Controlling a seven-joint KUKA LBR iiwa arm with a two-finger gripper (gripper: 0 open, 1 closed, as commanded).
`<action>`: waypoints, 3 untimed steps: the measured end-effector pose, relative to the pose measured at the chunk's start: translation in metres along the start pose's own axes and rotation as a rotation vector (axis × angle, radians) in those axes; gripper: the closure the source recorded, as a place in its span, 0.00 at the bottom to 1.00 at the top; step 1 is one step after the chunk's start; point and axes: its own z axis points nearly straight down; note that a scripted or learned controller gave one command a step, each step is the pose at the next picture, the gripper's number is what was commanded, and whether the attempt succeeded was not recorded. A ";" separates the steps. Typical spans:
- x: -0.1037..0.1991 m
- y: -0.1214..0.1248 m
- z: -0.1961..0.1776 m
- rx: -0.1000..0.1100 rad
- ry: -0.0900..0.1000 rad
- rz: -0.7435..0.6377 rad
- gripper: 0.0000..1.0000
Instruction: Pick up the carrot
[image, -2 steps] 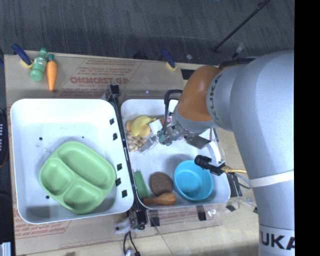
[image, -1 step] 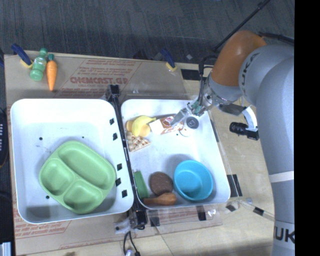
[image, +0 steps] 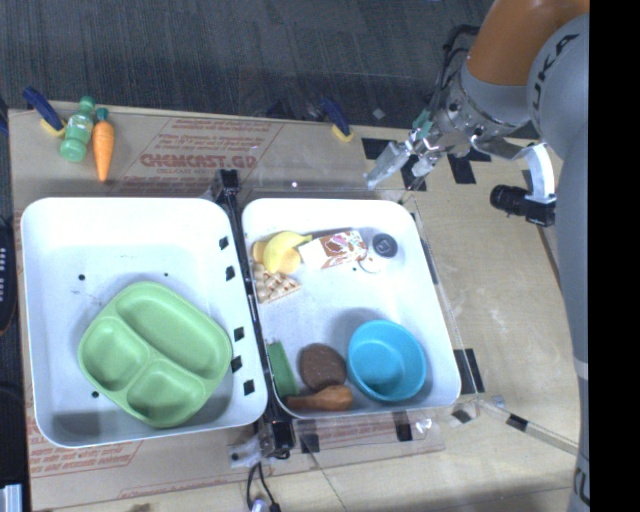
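Carrot: your target, the small orange toy carrot with a green top (image: 102, 143), lies on the surface beyond the far left corner of the left bin, well apart from the arm.
Beside it: a pale green toy bottle (image: 77, 133) sits just left of the carrot, touching or nearly so; a blue-and-yellow clamp (image: 42, 111) is further left.
End effector: you see the end effector (image: 395, 163) hovering past the far right corner of the right bin, above the surface, pointing left. Its fingers look slightly parted, with nothing between them.
Arm: the grey arm with the orange band (image: 520, 45) comes in from the far right.
Left bin: the shallow white bin on the left (image: 50, 250) holds a light green divided plastic tray (image: 153, 352).
Right bin: the shallow white bin on the right (image: 420, 290) holds a blue round bowl (image: 386, 361), a brown round patty (image: 321, 365), an orange-brown sausage shape (image: 320, 400), a yellow toy fruit (image: 279, 250), a waffle piece (image: 275, 287) and a printed packet (image: 342, 248).
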 end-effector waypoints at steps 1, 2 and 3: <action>0.006 -0.004 0.185 0.017 0.012 -0.128 0.00; -0.036 -0.009 0.023 -0.003 -0.005 -0.231 0.00; 0.038 0.008 0.220 0.005 0.006 -0.324 0.00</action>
